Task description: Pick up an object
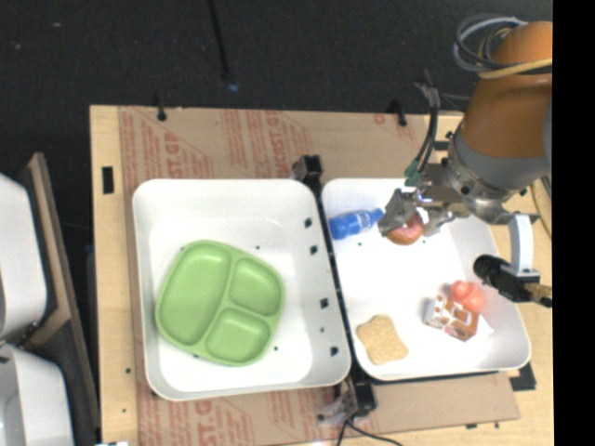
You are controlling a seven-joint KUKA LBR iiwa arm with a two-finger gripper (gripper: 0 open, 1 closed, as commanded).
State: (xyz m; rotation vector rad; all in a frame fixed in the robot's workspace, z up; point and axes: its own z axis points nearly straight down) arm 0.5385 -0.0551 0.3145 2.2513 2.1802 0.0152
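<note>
While the green divided plate [219,303] lies in the left bin [149,249], the right bin [507,291] holds: blue bottle [354,223], cookie [381,339], red-and-white toy [457,309]. Upper right of the frame: gripper [406,221] over a reddish round object [405,234], apparently between its fingers; grip unconfirmed. Step: grasping. Next: a straight lift.
</note>
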